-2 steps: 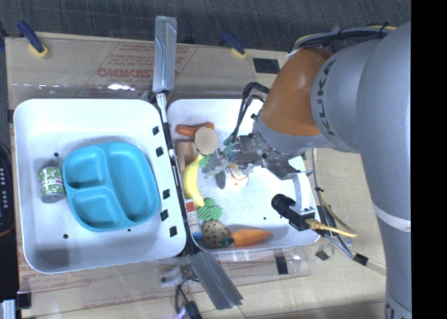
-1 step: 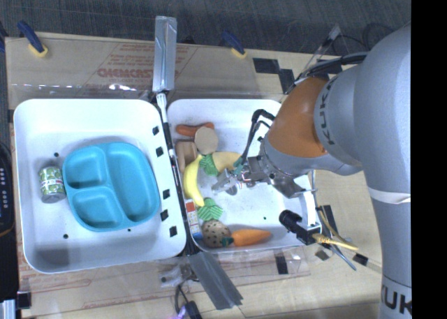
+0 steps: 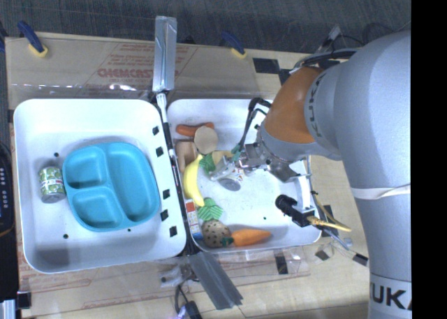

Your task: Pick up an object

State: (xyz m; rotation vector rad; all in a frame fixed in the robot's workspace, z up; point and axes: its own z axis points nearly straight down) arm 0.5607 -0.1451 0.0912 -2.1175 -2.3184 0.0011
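The arm reaches into the right bin [image 3: 279, 230] with its gripper [image 3: 234, 166] low among the clutter; whether the jaws are wide, narrow or holding anything cannot be told. Just left of it lies a banana [image 3: 191, 181], with a carrot [image 3: 250, 237] near the front wall and a sausage [image 3: 186, 130] at the back. The left bin [image 3: 28, 171] holds a blue divided tray [image 3: 108, 185] and a small can [image 3: 50, 183].

Bench [image 3: 84, 66] is covered in brown cardboard, with two white bins sitting right on it, touching side by side: left bin [image 3: 28, 171] at 9 o'clock, right bin [image 3: 209, 107] toward 3. Blue clamps [image 3: 31, 37] at 11.
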